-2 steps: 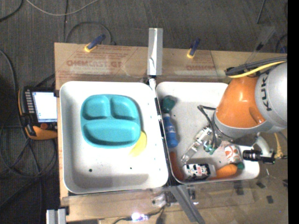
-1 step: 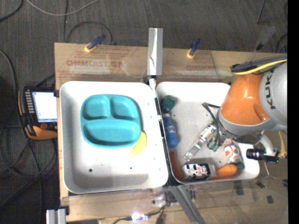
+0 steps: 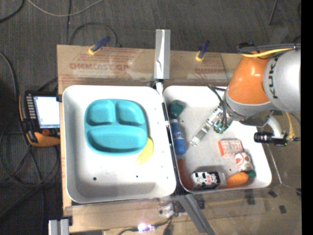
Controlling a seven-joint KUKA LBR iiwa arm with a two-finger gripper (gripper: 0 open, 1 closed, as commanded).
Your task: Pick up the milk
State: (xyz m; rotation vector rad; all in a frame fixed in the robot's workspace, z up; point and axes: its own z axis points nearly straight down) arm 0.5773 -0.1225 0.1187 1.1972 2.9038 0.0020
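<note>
End effector (image 3: 203, 131) low over the right bin, milk untouched.

At the near wall of the right white bin (image 3: 264, 180): black-and-white milk carton (image 3: 205, 179) lying flat, beside an orange carrot (image 3: 236, 179) and red-white can (image 3: 243, 161). Farther back: blue bottle (image 3: 178, 139), green item (image 3: 175, 108). Impossible to tell whether apart or together. Left bin (image 3: 73, 180): turquoise divided tray (image 3: 116, 126), yellow banana (image 3: 146, 152).

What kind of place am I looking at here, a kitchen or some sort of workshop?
Probably a robotics lab test bench, not a kitchen. A grey and orange arm reaches over two white bins holding toy-like food and a blue tray, with cables trailing over the carpet.
</note>
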